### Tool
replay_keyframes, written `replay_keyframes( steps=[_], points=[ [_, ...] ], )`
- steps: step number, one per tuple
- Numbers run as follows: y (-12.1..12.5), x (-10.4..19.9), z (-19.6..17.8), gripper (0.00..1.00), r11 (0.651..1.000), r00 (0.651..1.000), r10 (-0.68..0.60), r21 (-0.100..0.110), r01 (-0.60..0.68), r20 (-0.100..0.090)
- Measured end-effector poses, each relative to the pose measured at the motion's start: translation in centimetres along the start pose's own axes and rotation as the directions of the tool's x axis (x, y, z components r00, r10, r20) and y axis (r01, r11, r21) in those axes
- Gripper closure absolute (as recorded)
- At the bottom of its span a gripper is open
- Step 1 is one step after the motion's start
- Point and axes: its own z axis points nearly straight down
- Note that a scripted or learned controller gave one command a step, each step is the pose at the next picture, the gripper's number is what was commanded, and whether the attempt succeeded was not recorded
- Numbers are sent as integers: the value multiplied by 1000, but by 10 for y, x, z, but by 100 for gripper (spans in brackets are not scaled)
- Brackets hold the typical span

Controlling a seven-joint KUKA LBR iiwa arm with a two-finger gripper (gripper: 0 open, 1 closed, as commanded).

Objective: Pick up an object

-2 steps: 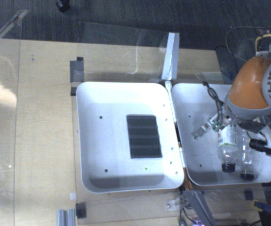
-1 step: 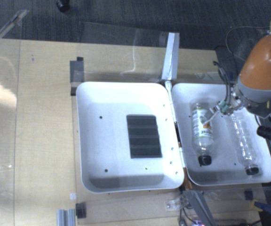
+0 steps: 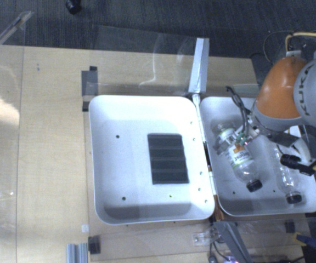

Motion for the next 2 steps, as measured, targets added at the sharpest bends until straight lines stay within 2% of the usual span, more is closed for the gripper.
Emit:
replay_keyframes(
  steps=[1, 2],
  points=[
    [3, -1, -13, 100, 1000, 1000, -1, -7, 1, 3],
    [63, 18, -87, 100, 995, 995, -97, 3, 97, -5]
  ],
)
